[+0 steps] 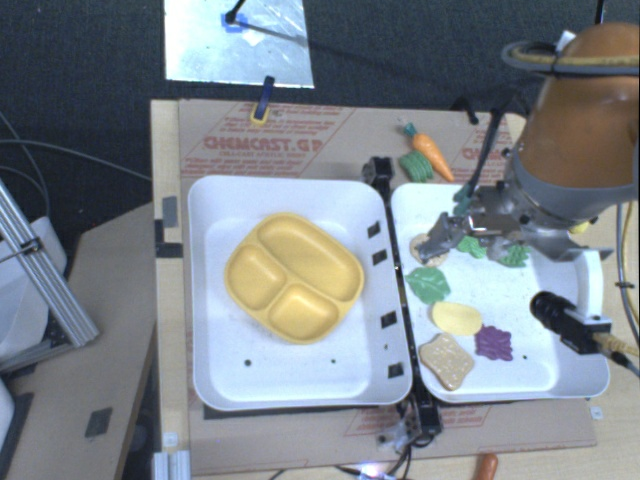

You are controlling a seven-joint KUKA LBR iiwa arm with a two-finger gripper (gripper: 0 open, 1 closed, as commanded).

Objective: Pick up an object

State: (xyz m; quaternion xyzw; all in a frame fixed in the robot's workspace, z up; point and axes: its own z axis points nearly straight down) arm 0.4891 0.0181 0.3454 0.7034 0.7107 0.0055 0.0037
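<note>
Across the tabletop's left half, a white bin (215, 368) carrying a yellow divided plate (292, 275); across the right half, a second white bin (575, 373) under the grey arm (580, 118). Near that bin's left wall, end effector (432, 245) low over small toy foods, grip state impossible to tell: green leaf (428, 285), yellow slice (457, 318), tan bread piece (446, 360), purple grapes (493, 342). Probably light, stiff, slick plastic; leaf best pinched across its narrow middle.
</note>
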